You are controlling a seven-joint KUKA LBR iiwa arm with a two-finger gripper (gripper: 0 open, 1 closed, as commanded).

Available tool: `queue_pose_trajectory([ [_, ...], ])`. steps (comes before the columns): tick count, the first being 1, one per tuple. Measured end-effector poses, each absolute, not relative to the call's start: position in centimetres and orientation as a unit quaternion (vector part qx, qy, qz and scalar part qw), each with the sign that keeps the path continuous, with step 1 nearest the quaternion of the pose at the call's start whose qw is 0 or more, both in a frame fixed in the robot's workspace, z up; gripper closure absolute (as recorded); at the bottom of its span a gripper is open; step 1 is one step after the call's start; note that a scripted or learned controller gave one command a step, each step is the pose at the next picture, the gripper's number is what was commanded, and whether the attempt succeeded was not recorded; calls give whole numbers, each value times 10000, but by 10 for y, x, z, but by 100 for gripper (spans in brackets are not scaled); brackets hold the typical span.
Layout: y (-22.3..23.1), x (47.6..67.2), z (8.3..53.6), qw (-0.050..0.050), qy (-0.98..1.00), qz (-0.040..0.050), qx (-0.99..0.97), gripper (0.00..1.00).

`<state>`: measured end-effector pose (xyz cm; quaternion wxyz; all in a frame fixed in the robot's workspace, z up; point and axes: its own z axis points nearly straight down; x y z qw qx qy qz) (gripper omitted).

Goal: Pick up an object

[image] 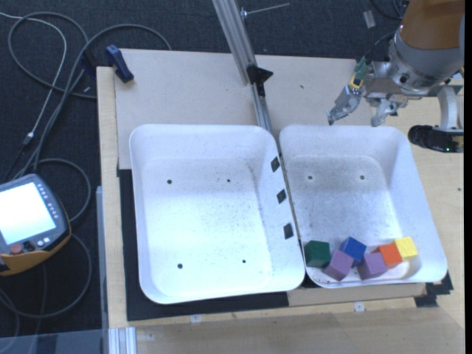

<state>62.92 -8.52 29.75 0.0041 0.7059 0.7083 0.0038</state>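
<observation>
Several small blocks lie in a row along the near edge of the right bin point(413, 168): a green cube point(318, 254), a purple cube point(340, 264), a blue cube point(354, 248), a second purple block point(373, 264), an orange cube point(391, 254) and a yellow cube point(405, 247). My gripper point(361, 113) hangs above the far rim of the right bin, well away from the blocks. Its two fingers are spread apart with nothing between them.
The left bin point(147, 150) sits beside the right one, with black clips point(281, 195) on the shared wall. A slanted aluminium rail point(234, 32) crosses the bench behind the bins. A teach pendant point(26, 216) and cables lie off the bench's left side.
</observation>
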Motion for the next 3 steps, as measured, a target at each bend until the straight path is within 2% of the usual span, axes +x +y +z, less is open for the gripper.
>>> queue_pose_trajectory([
  [1,-86,629,303,24,7080,21,7062,100],
  [2,-18,652,325,14,7101,30,7041,100],
  [3,-42,662,361,28,7067,19,7075,100],
])
